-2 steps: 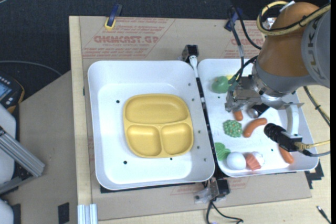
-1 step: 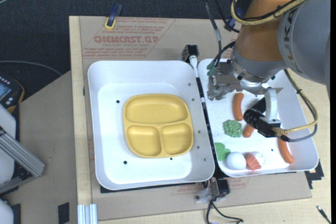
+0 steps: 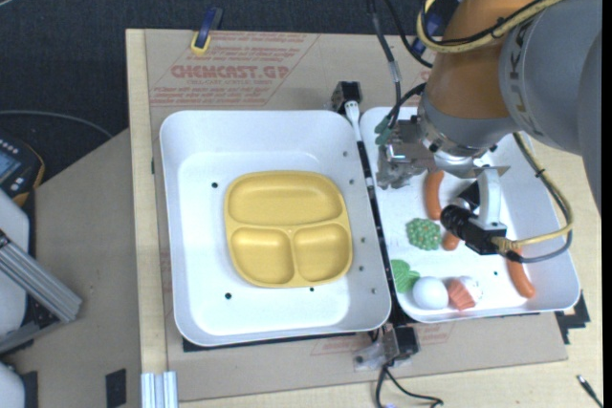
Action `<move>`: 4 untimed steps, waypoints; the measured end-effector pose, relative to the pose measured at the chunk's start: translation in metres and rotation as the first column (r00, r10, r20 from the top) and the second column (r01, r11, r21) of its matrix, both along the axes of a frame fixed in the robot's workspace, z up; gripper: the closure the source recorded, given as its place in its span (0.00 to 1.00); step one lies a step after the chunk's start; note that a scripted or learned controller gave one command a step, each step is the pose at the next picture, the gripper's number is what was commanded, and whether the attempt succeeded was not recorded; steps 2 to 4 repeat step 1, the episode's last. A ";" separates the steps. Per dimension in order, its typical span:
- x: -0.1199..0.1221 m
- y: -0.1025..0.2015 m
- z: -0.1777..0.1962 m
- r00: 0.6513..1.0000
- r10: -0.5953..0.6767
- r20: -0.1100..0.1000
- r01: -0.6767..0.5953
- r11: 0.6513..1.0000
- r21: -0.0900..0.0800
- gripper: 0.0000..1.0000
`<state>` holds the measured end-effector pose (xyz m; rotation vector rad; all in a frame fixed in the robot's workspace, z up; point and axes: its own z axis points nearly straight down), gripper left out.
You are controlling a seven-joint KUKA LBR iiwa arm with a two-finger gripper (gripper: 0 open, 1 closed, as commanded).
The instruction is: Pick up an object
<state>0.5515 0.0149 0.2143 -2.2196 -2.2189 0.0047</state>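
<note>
Small items lay in right bin [image 3: 545, 196]: sausage [image 3: 434, 194] just below gripper [image 3: 400, 165], green piece [image 3: 423, 232] lower, white egg [image 3: 429, 292] w/ orange bit [image 3: 462, 294] near front, another sausage [image 3: 521, 279] at right. Gripper's grip unclear, couldn't tell. Yellow divided tray [image 3: 287, 227] sat in left bin [image 3: 191, 205], well apart.

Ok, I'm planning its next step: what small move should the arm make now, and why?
Probably lower straight toward the orange sausage. The arm's wrist hangs over the right bin, just above that piece, and nothing appears gripped yet; the green broccoli and white egg lie farther forward.
</note>
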 end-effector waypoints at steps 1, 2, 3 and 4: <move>0.009 0.002 0.001 1.000 0.001 0.007 -0.001 1.000 -0.001 1.00; 0.009 0.002 0.001 1.000 0.001 0.007 -0.001 1.000 -0.001 1.00; 0.009 0.002 0.001 1.000 0.001 0.007 -0.001 1.000 -0.001 1.00; 0.009 0.002 0.001 1.000 0.001 0.007 -0.001 1.000 -0.001 1.00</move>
